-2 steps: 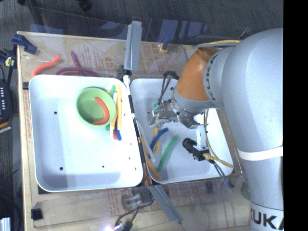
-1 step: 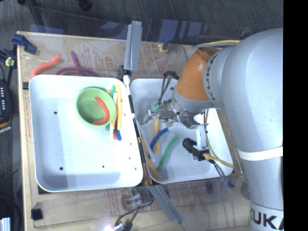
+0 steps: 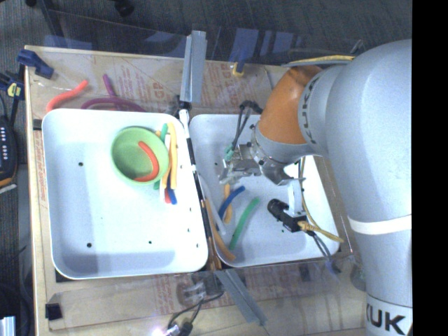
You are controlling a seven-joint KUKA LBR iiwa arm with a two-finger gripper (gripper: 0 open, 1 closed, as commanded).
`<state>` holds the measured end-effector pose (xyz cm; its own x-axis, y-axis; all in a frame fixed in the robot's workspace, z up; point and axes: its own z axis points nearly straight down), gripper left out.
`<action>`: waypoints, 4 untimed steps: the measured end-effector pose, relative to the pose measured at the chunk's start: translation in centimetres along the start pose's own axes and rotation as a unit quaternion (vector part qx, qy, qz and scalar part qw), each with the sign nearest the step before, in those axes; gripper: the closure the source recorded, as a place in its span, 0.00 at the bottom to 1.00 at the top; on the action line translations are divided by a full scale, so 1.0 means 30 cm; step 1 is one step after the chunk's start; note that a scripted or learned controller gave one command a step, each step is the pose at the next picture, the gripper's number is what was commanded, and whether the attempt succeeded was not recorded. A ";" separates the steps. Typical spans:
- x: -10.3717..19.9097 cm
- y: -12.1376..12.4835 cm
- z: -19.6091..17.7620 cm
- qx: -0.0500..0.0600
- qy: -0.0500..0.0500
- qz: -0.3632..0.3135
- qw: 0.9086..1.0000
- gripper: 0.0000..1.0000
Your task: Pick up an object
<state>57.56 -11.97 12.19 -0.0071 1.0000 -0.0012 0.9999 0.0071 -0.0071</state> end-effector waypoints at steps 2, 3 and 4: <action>-0.056 0.026 0.104 -0.001 0.001 0.003 1.000 0.00; -0.053 0.026 0.072 0.000 0.001 0.002 1.000 1.00; 0.080 0.111 -0.159 -0.003 0.000 -0.118 0.993 1.00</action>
